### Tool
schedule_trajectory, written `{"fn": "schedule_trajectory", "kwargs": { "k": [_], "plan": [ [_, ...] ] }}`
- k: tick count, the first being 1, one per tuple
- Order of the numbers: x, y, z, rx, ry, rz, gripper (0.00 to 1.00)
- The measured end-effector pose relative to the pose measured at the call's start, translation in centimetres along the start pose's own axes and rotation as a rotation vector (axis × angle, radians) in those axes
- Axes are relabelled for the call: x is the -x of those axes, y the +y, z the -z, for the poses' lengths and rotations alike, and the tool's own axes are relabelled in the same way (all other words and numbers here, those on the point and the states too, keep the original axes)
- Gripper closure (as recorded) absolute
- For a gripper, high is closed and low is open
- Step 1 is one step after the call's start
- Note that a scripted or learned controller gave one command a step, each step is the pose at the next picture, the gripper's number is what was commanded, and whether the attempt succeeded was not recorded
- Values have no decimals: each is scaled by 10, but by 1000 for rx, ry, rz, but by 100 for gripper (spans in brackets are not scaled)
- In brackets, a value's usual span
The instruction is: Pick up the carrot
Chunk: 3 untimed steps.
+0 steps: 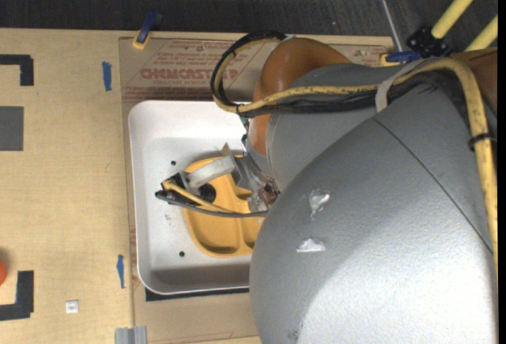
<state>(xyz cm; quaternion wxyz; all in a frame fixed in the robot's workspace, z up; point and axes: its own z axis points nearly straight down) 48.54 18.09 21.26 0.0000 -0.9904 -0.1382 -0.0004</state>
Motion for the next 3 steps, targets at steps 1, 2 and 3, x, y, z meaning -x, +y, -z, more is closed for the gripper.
{"fn": "schedule_trajectory", "kwargs": {
  "k": [1, 2, 3],
  "plan": [
    [17, 54, 70, 1, 1, -77, 100],
    [19, 46, 54, -1, -3, -74, 100],
    [29, 81, 74, 0, -2, -50, 100]
  ]
}}
